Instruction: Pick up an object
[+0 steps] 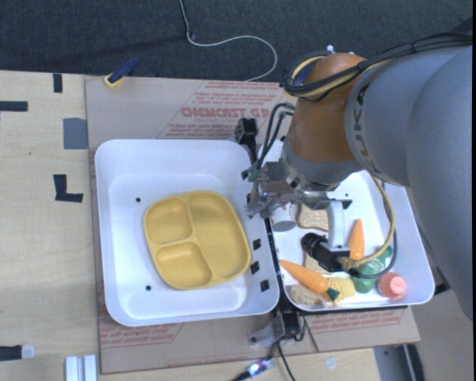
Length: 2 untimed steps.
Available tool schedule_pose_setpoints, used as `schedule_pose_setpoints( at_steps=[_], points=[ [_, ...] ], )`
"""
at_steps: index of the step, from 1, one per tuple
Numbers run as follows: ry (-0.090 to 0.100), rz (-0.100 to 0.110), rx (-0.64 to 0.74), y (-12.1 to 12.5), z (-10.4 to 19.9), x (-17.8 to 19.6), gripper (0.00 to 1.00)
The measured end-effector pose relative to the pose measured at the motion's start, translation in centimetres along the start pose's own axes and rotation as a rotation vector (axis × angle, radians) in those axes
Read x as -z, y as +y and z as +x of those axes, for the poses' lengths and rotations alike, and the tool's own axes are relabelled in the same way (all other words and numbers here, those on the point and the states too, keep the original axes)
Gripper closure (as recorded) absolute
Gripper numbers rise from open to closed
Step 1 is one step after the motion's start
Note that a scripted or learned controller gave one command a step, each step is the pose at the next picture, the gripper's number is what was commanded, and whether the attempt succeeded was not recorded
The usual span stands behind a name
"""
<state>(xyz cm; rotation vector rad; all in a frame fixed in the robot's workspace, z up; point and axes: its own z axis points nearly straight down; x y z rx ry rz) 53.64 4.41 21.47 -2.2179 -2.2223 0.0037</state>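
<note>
Over the right bin, toward its far-left part, the gripper hangs below the arm's orange band, close to the wall shared with the left bin. Gripper state, released or clenched: cannot tell, as the arm blocks the view. The candidate objects all lie in the right bin. A toast slice is just beside the gripper, partly under the arm. A short carrot sits near the middle. A long carrot lies slanted across the near-left corner. A green toy and a pink toy are near the front wall, close together. The left bin holds a yellow divided plate, lying flat. Both bins rest on a cardboard sheet on the worktop.
</note>
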Motion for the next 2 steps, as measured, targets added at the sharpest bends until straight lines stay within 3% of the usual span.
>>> schedule_pose_setpoints(
  at_steps=[2],
  points=[
    [0.000, 0.000, 0.001, -0.5, 0.6, 0.0, 1.00]
  ],
)
